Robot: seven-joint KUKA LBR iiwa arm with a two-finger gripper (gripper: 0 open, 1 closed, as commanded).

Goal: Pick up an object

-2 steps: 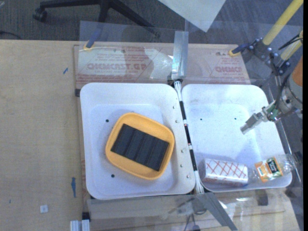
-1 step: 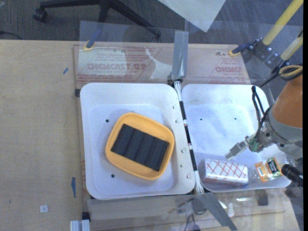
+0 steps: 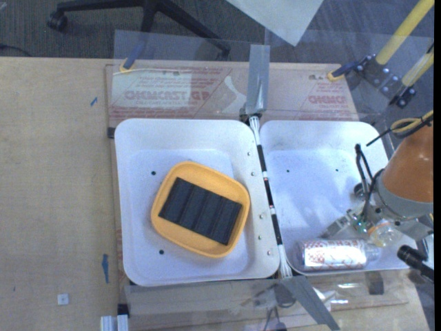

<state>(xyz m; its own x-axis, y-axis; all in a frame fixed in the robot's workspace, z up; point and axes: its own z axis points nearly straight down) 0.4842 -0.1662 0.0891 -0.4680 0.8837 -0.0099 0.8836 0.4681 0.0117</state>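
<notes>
The gripper (image 3: 360, 221) hangs low in the right bin (image 3: 310, 157), just above a red-and-white patterned can (image 3: 335, 254) lying against the near wall, seemingly lined up to grab it.

The arm (image 3: 412, 174) was cut off by the frame's right edge, its orange band hiding the right bin's (image 3: 310, 178) far corner. The gripper (image 3: 363, 224) sat partly masked beneath the wrist, its fingers too indistinct to read. An office chair (image 3: 148, 5) was cropped at the top.
</notes>
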